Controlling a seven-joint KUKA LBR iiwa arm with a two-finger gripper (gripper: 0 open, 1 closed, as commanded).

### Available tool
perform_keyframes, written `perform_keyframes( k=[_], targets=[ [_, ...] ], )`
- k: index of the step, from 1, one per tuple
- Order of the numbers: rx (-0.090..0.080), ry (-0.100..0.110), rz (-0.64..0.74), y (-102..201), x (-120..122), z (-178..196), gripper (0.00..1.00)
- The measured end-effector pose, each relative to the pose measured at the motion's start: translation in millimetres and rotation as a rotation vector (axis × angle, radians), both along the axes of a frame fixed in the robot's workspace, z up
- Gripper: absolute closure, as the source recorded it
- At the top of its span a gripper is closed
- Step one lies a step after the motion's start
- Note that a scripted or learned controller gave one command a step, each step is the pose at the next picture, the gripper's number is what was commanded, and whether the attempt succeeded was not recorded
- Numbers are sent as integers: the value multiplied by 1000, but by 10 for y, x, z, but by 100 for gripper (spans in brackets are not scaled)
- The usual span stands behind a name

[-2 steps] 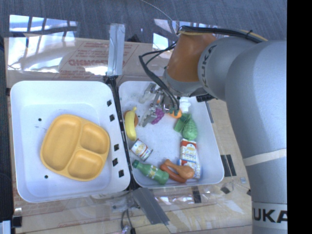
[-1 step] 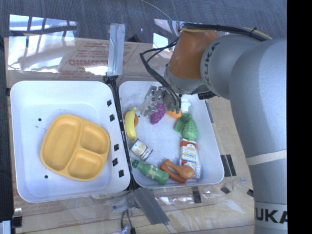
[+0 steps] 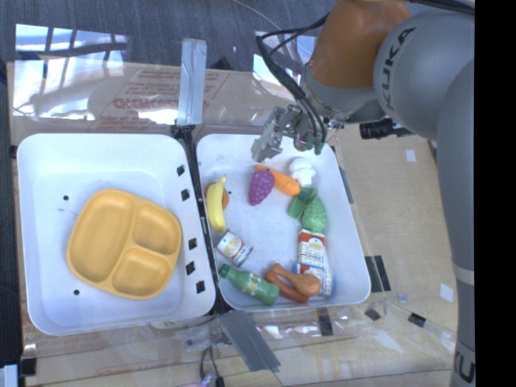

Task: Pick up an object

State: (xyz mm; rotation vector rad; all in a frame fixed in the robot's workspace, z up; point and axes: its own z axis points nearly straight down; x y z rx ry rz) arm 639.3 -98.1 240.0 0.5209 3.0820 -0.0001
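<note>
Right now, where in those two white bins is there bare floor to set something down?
Left bin: bare floor all around the yellow tray, widest along the top. Right bin: one open patch in the middle, between the banana, grapes and sauce bottle. Its bottom edge and upper right are crowded; the gripper hangs over the top.

Yellow divided plate in left white bin, cardboard sheet behind, grey tape strip
</note>
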Motion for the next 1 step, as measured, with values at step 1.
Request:
perform_keyframes(
  k=[1],
  targets=[
    [-1, 16, 416, -287, -566, -531, 100]
  ],
)
